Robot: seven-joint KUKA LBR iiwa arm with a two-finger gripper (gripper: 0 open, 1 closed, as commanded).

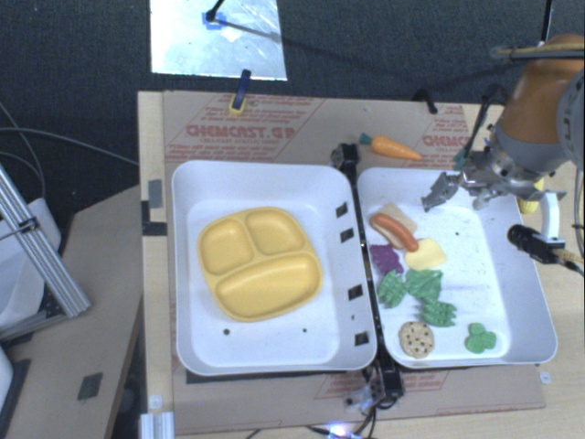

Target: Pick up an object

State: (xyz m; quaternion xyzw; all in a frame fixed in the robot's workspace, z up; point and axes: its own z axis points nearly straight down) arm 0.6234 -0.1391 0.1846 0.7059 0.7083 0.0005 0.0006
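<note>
**Arm hovers at far side of right bin**

The left bin (183, 245) carries a yellow divided plate (260, 262). The right bin (512, 282) holds toy food: hot dog (395, 230), green lettuce pieces (416, 291), cookie (417, 339). The gripper (445, 190) hangs over the bin's far end, fingers spread, clasping nothing. An orange carrot (393, 148) lies beyond the bins.

Even overhead light, soft shadows, glare on foil sheet (219, 26), slightly grainy

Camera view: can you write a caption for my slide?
Gripper hovers above the right bin of toy food; a yellow tray sits in the left bin.
</note>
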